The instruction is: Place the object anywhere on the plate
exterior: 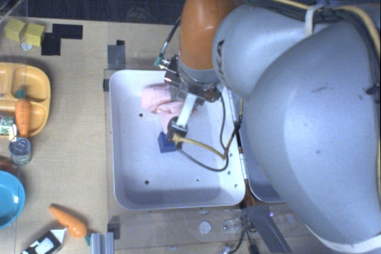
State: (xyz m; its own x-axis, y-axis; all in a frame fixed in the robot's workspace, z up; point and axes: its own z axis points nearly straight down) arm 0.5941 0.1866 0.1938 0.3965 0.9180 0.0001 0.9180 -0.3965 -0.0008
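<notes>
A pale pink soft object lies in the upper middle of the left white bin. A small blue block sits just below it near the bin's centre. My gripper hangs over the right edge of the pink object, under the orange wrist band, and the arm hides its tip. Outside the bin at the far left is a yellow divided plate. A blue plate shows at the lower left edge.
A carrot lies on the yellow plate and a small can stands below it. Another carrot lies at the bottom left. Yellow blocks and black shapes sit at the back left. My arm covers the right bin.
</notes>
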